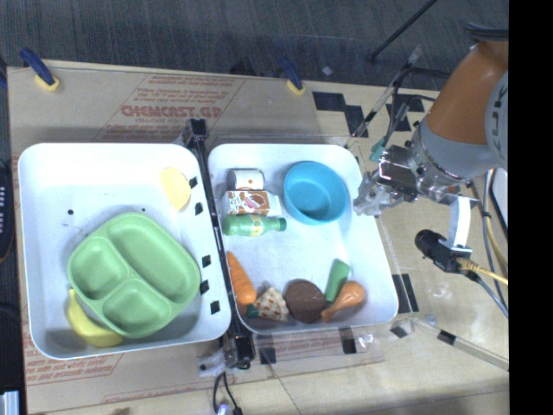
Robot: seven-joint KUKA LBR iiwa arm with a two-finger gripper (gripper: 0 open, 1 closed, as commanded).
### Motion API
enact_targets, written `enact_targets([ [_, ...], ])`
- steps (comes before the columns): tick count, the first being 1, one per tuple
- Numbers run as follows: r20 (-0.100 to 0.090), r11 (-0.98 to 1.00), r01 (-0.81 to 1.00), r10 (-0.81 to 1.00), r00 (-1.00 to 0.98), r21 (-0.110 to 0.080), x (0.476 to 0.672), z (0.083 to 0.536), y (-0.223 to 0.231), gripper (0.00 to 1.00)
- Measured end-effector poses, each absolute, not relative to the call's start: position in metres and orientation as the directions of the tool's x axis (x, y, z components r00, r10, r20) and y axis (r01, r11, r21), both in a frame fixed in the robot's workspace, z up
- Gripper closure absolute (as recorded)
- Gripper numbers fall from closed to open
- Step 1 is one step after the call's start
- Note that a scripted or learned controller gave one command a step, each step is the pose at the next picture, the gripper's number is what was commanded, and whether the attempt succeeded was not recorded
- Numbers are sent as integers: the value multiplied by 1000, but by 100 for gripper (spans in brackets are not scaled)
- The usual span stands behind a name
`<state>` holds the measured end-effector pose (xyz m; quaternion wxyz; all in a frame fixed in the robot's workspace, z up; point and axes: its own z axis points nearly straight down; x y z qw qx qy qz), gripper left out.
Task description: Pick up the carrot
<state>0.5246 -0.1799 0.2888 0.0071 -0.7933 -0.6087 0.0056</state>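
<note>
Orange carrot lies against the right bin's left wall; we fear a wall strike. Gripper state: we cannot tell.

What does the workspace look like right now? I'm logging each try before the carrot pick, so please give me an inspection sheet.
Surface: bench with two white bins side by side.
Job's things: carrot lies at the right bin's left wall, untouched.
Clutter: right bin has blue bowl, green bottle, small boxes, toy foods; left bin has green divided tray, yellow pieces.
Grippers: gripper over the right bin's right rim, far from the carrot.
Cables: yellow cable right of the bins.
Surroundings: blue clamps at the bench's back edge.
</note>
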Motion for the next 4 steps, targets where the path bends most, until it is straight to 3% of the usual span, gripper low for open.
enact_targets([
  [1, -1, -258, 966, 966, 258, -9, 526, 293, -181, 0],
  [2, 1, -191, 981, 982, 191, -16, 474, 212, -176, 0],
  [3, 1, -160, 987, 987, 160, -11, 476, 182, -121, 0],
  [4, 1, -120, 993, 993, 120, -8, 523, 175, -150, 0],
])
